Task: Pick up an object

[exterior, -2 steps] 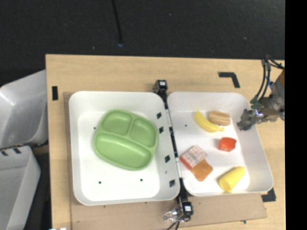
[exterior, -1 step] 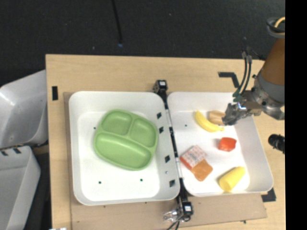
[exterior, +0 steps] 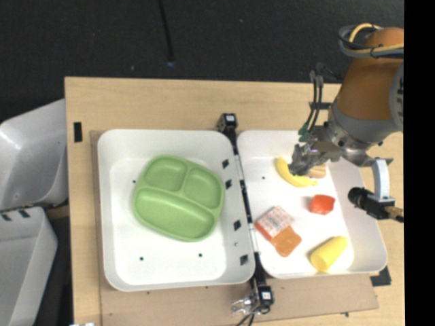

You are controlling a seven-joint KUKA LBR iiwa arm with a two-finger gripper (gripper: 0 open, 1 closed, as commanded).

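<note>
Now the arm reaches in from three o'clock and ends over the far part of the right bin. Its gripper hangs at the bin's twelve o'clock, right above the banana. How its tips stand cannot be told, as the dark tool body hides them from this slanted view. Nothing is seen held between them.

The banana lies on the bin floor, a yellow curve whose right end runs under the gripper. A pale tan piece sits just beside it at its three o'clock, touching or nearly so. The red block lies near the bin's centre, at the banana's five o'clock and apart from it. A yellow block rests tilted at the bin's five o'clock, near the front wall. The orange block lies at seven o'clock, and a red-and-white packet touches it at its eleven o'clock side.

The left bin holds a green tray with three compartments, lying flat at its centre and turned at a slant. Both bins sit side by side on the wooden bench, joined along their shared edge by black clips.
</note>
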